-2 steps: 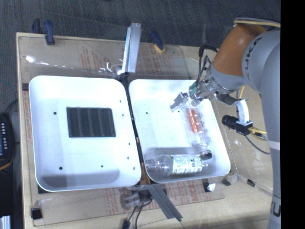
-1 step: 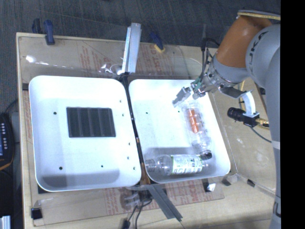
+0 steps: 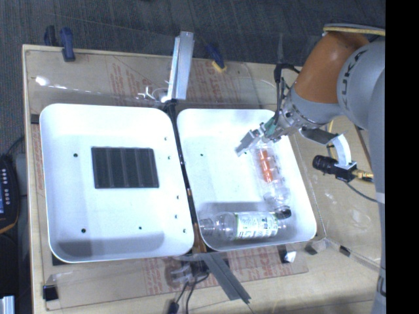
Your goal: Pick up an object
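Note:
Two clear plastic bottles lie in the right bin (image 3: 216, 129). One bottle with an orange label (image 3: 268, 172) runs along the bin's right side, its dark cap toward the front. The other bottle (image 3: 242, 225) lies along the front wall, with a pale printed label. My gripper (image 3: 252, 139) hangs over the back right part of this bin, just above the orange-label bottle's far end. Nothing shows between its fingers, and their spread is too small to judge.
The left bin (image 3: 65, 175) holds a flat dark ribbed panel (image 3: 124, 167). A metal post (image 3: 180, 67) rises behind the gap between the bins. Blue clamps (image 3: 65, 41) grip the bench's back edge. Cables and a black fitting (image 3: 334, 167) sit right of the bins.

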